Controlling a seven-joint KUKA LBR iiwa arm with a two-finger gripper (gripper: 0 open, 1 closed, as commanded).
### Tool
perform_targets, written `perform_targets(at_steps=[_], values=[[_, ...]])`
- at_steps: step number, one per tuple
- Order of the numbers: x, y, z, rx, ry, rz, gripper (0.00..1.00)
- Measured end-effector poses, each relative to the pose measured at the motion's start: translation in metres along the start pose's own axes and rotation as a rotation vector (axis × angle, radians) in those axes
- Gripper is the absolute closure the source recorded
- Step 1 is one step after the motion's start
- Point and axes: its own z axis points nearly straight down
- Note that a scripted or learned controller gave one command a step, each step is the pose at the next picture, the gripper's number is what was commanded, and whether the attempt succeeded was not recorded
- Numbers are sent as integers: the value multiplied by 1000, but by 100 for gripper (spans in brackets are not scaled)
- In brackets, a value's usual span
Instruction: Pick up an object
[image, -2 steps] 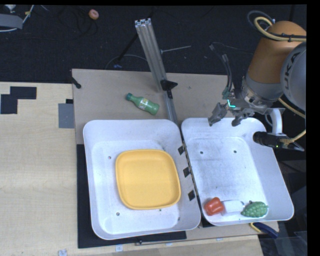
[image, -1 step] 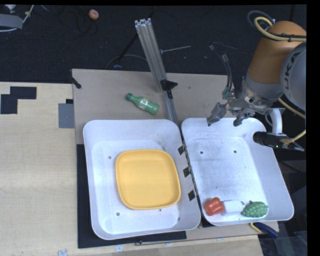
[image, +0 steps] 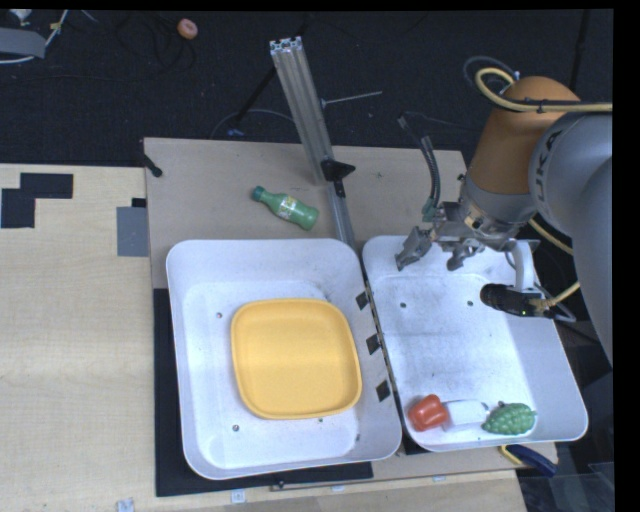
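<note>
Well below your two-finger gripper (image: 436, 250), against the near wall of the right-hand shallow white bin (image: 450, 330), sit the candidates: a small red pepper-like toy (image: 428, 411), a flat white piece (image: 466, 411) touching it, and a knobbly green bunch-shaped toy (image: 509, 419). The gripper hangs over the bin's far rim with its fingers spread and nothing between them. You should probably choose the red toy, since it has bare floor on its far side. Descend straight, because the near wall crowds all three. The middle of the bin gives you free travel.
</note>
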Motion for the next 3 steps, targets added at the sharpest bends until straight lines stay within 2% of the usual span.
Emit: perform_targets(at_steps=[1,2,3], values=[[-5,-5,61,0,0,1,0],[-5,-5,82,-4,0,1,0],[-5,-5,70,-5,-1,2,100]])
